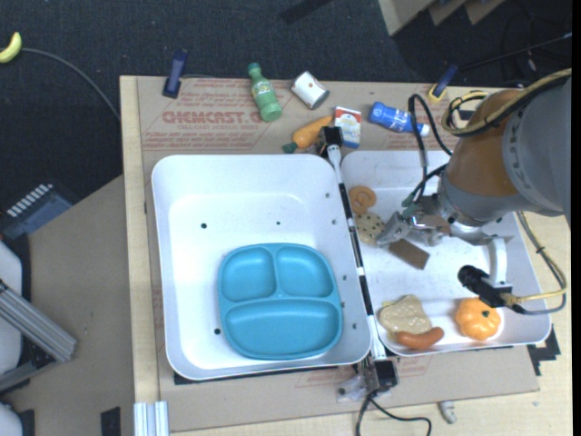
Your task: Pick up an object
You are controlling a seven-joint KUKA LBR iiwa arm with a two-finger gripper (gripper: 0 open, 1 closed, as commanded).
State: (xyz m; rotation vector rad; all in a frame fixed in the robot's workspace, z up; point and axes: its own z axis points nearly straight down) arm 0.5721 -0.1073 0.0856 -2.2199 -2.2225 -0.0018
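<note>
The gripper [396, 234] is low in the right bin [390, 166], by a brown block [411, 254]. I cannot tell its state. Next, it must pinch and lift.

A blue divided plate [280, 300] lies in a white bin [182, 243]; an orange pumpkin [478, 320] sits nearby.
</note>
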